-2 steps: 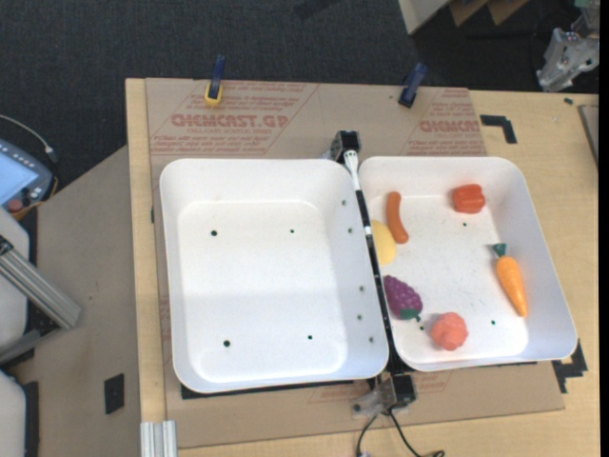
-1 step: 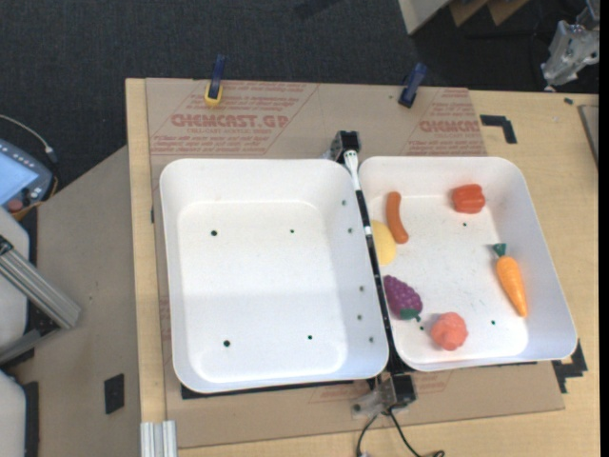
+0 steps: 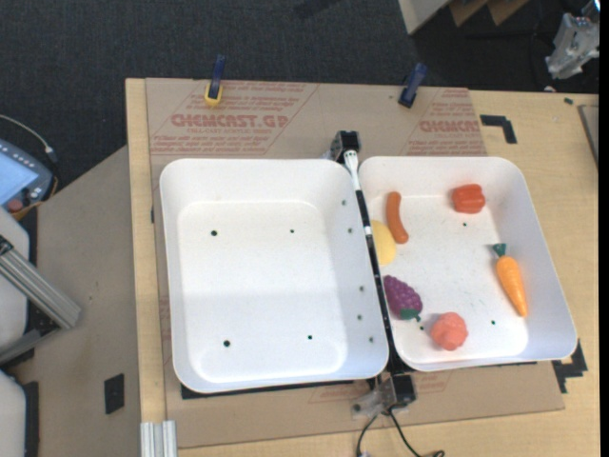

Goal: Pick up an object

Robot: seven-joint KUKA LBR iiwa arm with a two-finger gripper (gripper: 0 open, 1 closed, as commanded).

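The right bin (image 3: 533, 255) holds several toy foods. An orange-red sausage (image 3: 395, 217) lies near its left wall, with a yellow piece (image 3: 383, 243) just below it. A red pepper (image 3: 467, 198) sits at the back, a carrot (image 3: 511, 284) on the right, purple grapes (image 3: 402, 296) at the front left and a red strawberry (image 3: 448, 330) at the front. My gripper (image 3: 572, 46) hangs at the far top right, beyond the bench's back edge and well away from every object.
The left bin (image 3: 181, 255) stands beside the right one, their walls touching along the middle. Both rest on a brown board (image 3: 285, 112) fixed with clamps (image 3: 216, 82) at the back. A cable (image 3: 381, 427) trails off the front edge.
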